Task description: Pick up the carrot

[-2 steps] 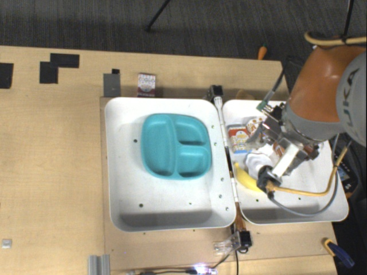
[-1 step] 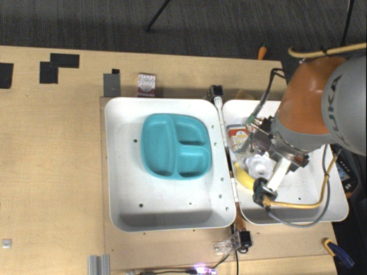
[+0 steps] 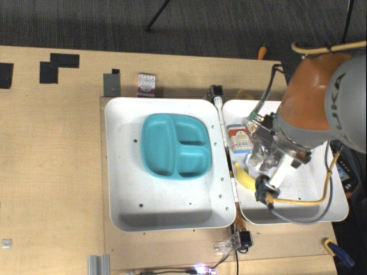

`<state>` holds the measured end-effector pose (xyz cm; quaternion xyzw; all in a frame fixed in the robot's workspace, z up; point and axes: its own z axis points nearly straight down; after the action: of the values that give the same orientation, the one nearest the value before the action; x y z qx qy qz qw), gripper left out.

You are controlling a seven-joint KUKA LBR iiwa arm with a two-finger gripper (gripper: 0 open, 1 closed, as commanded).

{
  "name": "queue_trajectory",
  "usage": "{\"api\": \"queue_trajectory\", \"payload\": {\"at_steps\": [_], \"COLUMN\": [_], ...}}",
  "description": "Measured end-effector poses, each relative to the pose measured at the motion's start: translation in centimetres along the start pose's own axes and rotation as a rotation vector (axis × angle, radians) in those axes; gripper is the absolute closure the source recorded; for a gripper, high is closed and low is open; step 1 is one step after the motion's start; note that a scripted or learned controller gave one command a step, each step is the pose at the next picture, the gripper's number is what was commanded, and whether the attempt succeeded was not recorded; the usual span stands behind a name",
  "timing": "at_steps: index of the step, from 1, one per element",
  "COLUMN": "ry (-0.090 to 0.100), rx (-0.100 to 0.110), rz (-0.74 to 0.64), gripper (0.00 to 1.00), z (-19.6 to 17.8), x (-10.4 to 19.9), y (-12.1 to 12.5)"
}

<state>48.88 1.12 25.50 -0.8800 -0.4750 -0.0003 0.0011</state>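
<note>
A: Tool (image 3: 259, 164)?
B: Hangs low inside the right bin (image 3: 338, 208), near its left wall, at the end of the grey arm (image 3: 321, 105) reaching in from the right. Sits under the wrist hardware and cables, so cannot tell how far open, nor whether anything is held.

A: And the carrot?
B: Cannot tell where. Possibly hidden beneath the wrist; nothing clearly carrot-shaped to point at.

A: What else in that bin?
B: A red-and-white packet (image 3: 239, 139) by the left wall, just beside the tool on its far side. A yellow item (image 3: 245, 180) right against the tool's near-left side, partly covered, too hidden to name. A yellow cable (image 3: 298, 200) looping across the bin floor from the wrist.

A: Left bin (image 3: 123, 211)?
B: Holds a teal divided plate (image 3: 175, 145), lying flat near the middle, well apart from the tool.

A: Around the bins?
B: Pale wooden table (image 3: 51, 171); a small patterned box (image 3: 147, 83) just behind the left bin.
</note>
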Motion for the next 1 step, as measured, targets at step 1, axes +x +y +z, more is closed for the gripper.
{"api": "queue_trajectory", "payload": {"at_steps": [1], "ry": [0.000], "rx": [0.000], "rz": [0.001], "gripper": [0.00], "z": [0.03], "x": [-0.01], "y": [0.00]}}
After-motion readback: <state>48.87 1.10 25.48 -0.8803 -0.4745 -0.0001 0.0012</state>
